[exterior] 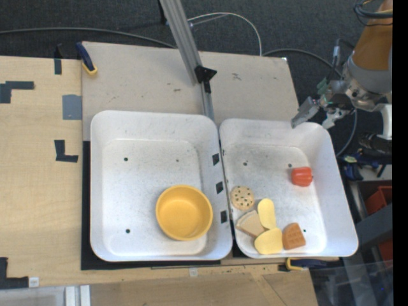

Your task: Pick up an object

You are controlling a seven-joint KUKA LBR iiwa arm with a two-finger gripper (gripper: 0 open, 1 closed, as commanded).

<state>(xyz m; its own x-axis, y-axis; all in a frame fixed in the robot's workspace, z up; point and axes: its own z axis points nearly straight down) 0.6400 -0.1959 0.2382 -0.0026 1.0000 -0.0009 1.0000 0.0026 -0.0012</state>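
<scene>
The right bin point(319, 139) holds several small food-like pieces. A red block point(302, 176) lies alone near its right wall. A round speckled cookie point(242, 197), a tan slice point(250, 224), two pale yellow pieces point(266, 213) and a brown-orange chunk point(294, 236) cluster at its front. My gripper point(316, 116) hangs over the bin's back right corner, well behind the red block, open with nothing between its fingers.
A yellow bowl point(184, 212) sits at the front of the left bin point(108, 171). A slanted metal pole point(185, 37) rises behind the bins, ending at the divider between them. Cables run across the dark floor at the back.
</scene>
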